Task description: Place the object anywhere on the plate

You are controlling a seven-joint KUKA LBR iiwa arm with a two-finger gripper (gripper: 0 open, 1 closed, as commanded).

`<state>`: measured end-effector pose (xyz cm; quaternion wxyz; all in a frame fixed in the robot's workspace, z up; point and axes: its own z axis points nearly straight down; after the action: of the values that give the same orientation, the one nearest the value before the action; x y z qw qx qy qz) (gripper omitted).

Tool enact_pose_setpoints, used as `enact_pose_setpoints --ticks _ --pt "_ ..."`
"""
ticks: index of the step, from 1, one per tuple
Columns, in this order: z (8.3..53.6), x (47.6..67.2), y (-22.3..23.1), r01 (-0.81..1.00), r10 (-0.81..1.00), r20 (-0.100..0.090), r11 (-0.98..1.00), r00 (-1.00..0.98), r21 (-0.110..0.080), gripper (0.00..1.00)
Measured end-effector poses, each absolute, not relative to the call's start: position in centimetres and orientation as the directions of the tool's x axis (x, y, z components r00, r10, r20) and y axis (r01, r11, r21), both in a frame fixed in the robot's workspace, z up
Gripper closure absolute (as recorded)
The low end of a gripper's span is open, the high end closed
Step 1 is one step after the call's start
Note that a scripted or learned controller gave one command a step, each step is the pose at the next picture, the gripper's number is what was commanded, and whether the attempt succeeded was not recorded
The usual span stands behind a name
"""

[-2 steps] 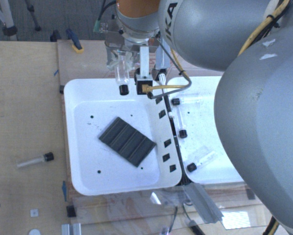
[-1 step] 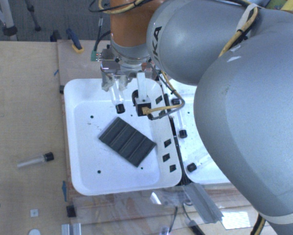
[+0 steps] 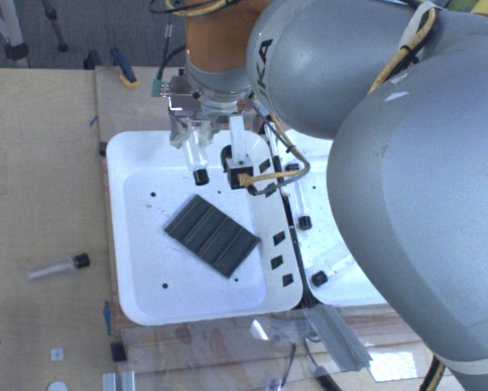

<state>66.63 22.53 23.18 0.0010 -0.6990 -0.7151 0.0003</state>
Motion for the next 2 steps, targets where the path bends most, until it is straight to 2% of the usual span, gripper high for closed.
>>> enact_pose_setpoints --ticks 1,2 --pt "23.18 66.63 22.52 1.0 1.0 0.001 0.022 -0.022 -0.002 0.0" --pt "23.18 66.63 22.52 1.0 1.0 0.001 0.022 -0.022 -0.002 0.0"
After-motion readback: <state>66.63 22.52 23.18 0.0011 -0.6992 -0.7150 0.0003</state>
